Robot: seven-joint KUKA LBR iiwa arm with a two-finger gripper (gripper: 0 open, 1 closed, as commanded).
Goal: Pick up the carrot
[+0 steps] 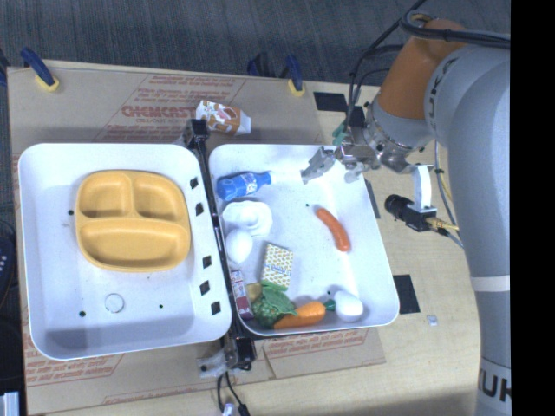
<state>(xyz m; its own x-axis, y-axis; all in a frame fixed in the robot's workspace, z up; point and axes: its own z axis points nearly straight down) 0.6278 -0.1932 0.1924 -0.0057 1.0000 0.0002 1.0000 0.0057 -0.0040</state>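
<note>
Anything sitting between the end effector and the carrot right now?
Yes. The end effector is at the right bin's far edge, the carrot at its near edge. The orange sausage lies roughly between them; a white egg sits right beside the carrot.

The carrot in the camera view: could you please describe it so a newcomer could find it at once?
Start at the right-hand white bin and go to its near edge. The carrot lies there, between green leafy toy food and a white egg. Unlike the sausage farther up the bin, it is orange with a green top.
</note>
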